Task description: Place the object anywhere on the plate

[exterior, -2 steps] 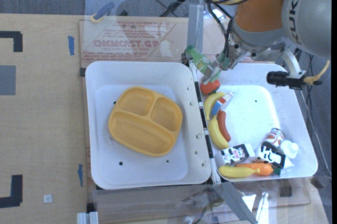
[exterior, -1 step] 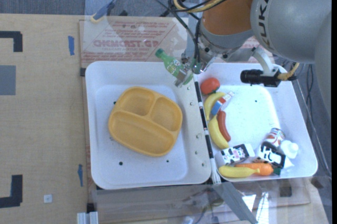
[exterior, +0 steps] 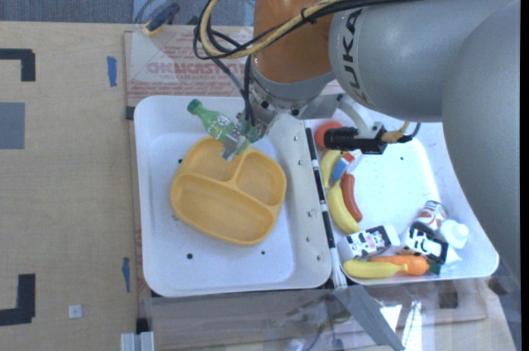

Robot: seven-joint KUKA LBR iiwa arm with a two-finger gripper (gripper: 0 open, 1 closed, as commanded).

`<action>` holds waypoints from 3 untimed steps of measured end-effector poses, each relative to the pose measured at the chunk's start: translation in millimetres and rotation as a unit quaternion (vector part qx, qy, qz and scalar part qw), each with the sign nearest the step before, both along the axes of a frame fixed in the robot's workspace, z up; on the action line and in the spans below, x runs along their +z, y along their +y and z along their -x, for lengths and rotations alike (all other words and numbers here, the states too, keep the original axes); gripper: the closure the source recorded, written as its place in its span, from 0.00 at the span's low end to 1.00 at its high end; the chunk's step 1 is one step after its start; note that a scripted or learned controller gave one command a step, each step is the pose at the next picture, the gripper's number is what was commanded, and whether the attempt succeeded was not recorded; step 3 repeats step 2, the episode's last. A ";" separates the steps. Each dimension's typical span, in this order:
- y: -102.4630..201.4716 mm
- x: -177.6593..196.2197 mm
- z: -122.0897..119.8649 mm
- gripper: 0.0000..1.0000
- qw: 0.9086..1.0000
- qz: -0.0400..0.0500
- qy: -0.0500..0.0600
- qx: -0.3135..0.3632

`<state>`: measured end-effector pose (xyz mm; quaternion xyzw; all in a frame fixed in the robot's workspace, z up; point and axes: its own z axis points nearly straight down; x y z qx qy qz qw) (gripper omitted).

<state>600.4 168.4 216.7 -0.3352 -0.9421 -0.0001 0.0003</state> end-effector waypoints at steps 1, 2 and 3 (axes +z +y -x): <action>45.2 -24.1 30.7 1.00 0.998 0.000 0.000 0.056; 44.7 -23.8 30.3 0.00 0.998 0.000 0.000 0.056; 44.7 -23.8 30.3 0.00 0.998 0.000 0.000 0.056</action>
